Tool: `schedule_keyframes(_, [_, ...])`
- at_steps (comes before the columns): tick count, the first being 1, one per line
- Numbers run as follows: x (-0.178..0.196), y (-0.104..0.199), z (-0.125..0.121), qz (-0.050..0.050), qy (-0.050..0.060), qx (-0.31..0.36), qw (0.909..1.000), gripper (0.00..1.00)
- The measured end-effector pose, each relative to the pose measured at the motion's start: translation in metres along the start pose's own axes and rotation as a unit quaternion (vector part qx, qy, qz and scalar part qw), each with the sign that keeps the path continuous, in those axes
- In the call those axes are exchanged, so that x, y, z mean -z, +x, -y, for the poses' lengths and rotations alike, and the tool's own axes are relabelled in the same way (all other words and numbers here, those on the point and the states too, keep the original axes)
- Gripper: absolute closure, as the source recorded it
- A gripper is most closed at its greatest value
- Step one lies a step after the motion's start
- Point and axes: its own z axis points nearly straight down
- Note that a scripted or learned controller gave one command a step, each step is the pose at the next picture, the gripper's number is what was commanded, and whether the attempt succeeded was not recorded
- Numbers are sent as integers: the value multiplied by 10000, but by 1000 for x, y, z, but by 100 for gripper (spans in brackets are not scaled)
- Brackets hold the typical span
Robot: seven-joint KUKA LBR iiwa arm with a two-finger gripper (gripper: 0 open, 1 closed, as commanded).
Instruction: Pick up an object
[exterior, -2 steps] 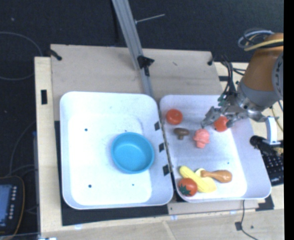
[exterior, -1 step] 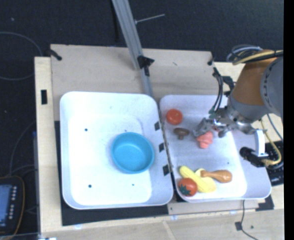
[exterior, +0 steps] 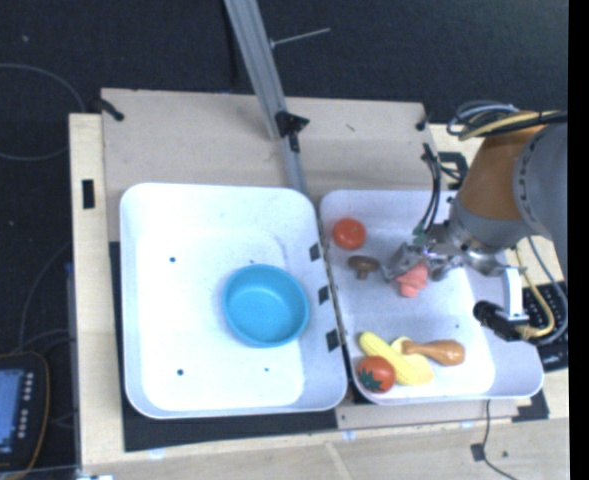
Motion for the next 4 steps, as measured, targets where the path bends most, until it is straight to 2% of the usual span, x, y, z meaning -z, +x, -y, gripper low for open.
schedule_keyframes(1, [15, -1, -3, -1, -50, -17, 10000, 100])
schedule_keyframes(3, [146, -5, -12, -12, -65, 72, 10000, 100])
schedule_keyframes(4, [144, -6, -13, -6, -31, 83, 10000, 100])
